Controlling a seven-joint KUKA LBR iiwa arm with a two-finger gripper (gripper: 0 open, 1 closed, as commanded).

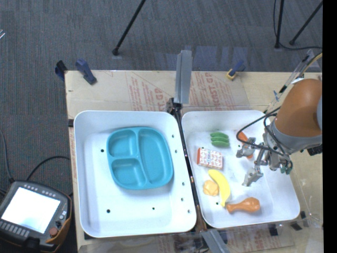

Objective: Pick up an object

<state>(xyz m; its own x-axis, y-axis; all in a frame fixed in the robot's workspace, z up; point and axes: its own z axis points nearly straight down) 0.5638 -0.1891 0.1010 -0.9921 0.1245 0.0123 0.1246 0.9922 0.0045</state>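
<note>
Two white bins sit on the tabletop (pixel 147 88); gripper (pixel 251 178) hovers over the right bin (pixel 287 204), jaws' state unclear.

- Left bin (pixel 84 141): white, small dark dots on floor.
- Divided plate (pixel 140 157): turquoise blue.
- Right bin (pixel 287 199): white.
- Pea pod (pixel 219 138): green, ribbed.
- Small packet (pixel 210 157): white with orange-red print.
- Banana (pixel 220 185): yellow.
- Rounded piece beside banana (pixel 210 188): pale orange.
- Drumstick (pixel 243 205): orange-brown.
- Item at bin's far right side (pixel 241 136): red-orange, partly hidden.
- Arm (pixel 298 115): orange band, grey below.
- Surface (pixel 137 91): tan, red lettering.
- Clamps (pixel 85 71): blue.
- Floor (pixel 52 25): dark grey.
- Pendant (pixel 32 210): bright white screen, dark casing.
</note>
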